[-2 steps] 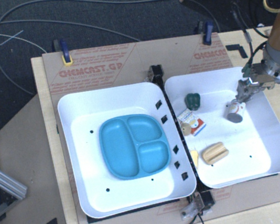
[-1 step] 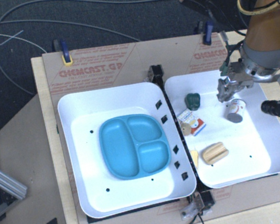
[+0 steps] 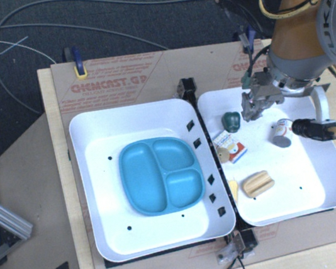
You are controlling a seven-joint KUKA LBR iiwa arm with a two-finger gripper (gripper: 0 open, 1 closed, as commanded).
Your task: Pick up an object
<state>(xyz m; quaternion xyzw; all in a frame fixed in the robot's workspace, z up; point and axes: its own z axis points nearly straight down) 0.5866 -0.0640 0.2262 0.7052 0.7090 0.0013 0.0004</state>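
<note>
In the right bin (image 3: 330, 186) lie several small objects. A dark green rounded object (image 3: 231, 120) sits near the bin's upper left. Below it is a small red and white carton (image 3: 230, 148). A tan block (image 3: 257, 184) rests lower down, and a grey and silver object (image 3: 281, 133) lies toward the right. My gripper (image 3: 253, 108) hangs over the upper part of this bin, just right of the green object and apart from it. Nothing shows between its tips.
The left bin (image 3: 98, 174) holds a blue divided plate (image 3: 161, 174). A black divider with clips (image 3: 204, 150) runs between the bins. A black cable and connector (image 3: 310, 128) crosses the right bin's right side. Clamps stand at the bench's far edge.
</note>
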